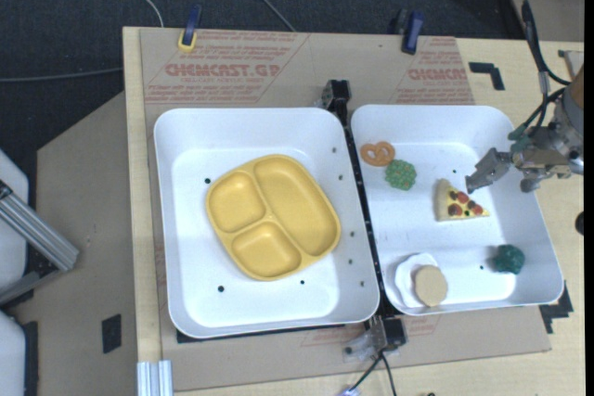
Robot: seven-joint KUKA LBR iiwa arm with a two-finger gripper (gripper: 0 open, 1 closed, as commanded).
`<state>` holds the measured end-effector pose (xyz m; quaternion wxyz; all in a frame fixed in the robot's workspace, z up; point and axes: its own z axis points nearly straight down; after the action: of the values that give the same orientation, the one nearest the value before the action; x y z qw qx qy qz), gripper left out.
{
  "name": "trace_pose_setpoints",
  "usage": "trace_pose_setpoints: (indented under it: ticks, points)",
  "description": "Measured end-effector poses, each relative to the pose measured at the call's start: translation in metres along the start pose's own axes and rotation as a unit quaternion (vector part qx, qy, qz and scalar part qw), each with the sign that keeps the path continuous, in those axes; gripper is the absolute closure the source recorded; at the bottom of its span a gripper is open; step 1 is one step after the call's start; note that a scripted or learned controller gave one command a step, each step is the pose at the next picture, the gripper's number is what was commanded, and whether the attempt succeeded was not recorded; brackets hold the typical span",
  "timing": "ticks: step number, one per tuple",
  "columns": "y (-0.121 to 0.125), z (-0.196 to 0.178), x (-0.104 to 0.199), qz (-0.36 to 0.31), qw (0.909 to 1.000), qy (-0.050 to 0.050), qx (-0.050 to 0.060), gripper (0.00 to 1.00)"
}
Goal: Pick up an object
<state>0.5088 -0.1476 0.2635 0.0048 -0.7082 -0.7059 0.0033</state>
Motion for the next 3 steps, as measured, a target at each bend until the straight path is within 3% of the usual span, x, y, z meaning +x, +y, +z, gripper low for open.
trace_pose_setpoints:
  ticks: [1,3]
  points:
    - [0.002,-0.006,0.000,-0.002,1.0000,-0.001,-0.006,0.00]
    - [0.012,0.115,-0.001,-0.001,1.0000,0.000,-0.004,0.00]
